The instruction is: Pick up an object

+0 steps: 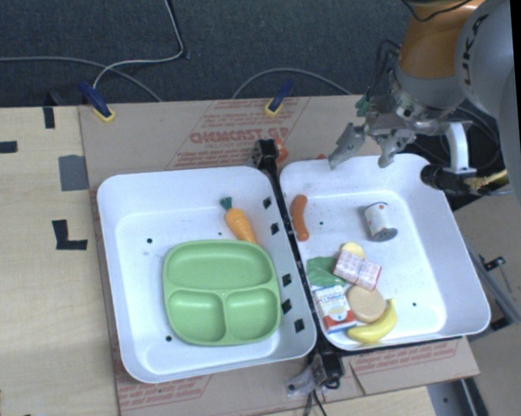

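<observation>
Gripper (363,147) hung open and empty over the right bin's (442,233) back edge, and that little can (380,221) looked light, stiff, probably slippery, so grab its sides.

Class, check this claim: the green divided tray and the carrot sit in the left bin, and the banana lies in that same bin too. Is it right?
Not quite. The camera view shows the green divided tray and the carrot in the left bin, but the banana lies in the right bin, at its near edge beside a small carton.
</observation>
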You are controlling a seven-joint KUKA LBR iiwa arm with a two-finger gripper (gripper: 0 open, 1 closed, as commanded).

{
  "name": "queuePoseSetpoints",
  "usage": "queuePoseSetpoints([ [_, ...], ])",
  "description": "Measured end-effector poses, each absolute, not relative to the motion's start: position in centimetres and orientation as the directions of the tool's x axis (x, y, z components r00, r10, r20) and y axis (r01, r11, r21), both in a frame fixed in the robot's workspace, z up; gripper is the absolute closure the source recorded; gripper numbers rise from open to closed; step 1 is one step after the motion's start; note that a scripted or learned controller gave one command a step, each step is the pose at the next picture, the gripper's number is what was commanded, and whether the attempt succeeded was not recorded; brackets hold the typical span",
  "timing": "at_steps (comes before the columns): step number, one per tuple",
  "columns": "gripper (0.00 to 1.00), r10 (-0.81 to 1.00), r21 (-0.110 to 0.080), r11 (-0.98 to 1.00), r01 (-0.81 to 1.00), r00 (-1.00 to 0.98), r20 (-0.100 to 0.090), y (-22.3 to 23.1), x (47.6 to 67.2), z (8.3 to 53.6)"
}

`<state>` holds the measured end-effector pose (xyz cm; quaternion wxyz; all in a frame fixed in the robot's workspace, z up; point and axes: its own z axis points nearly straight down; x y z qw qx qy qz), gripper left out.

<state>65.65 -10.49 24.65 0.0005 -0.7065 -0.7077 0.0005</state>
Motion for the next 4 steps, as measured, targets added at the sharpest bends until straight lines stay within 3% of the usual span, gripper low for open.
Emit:
queuePoseSetpoints([
  [1,0.00,1.000,-0.006,-0.001,1.000,0.000,-0.001,-16.5,66.7,14.9],
  [2,0.00,1.000,0.002,0.002,1.000,-0.002,-0.001,-17.0,62.9,8.7],
  [3,1.00,1.000,0.005,0.002,1.000,-0.002,-0.003,-17.1,63.0,9.7],
  [4,1.00,1.000,0.002,0.003,1.000,-0.003,0.000,-10.9,65.7,19.8],
])
